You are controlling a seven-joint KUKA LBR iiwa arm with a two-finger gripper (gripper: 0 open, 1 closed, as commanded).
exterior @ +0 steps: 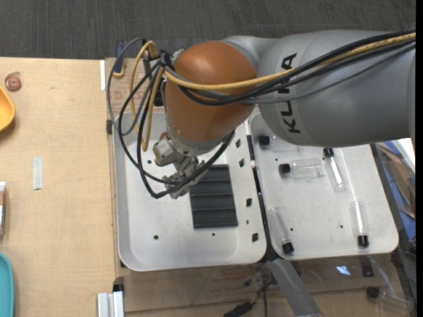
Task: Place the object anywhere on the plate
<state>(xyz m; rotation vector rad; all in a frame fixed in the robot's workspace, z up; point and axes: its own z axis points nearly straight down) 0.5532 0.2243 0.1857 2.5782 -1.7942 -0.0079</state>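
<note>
A large grey KUKA arm [330, 91] with a glossy orange band reaches from the right over the left shallow white plastic bin [142, 243]. Its metal gripper [177, 177] hangs low above a flat black ribbed rectangular object [213, 197], whose long axis runs away from the viewer. I cannot tell how the fingers stand. Clear black-capped tubes [334, 170] lie in the right white bin [383, 233].

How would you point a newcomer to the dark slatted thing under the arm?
Start at the left bin, the one beneath the arm's orange band. Near its middle lies a black ribbed block, just right of the pincer. It is the dark, grooved rectangle on the white floor, unlike the clear tubes with black caps in the right bin.
</note>
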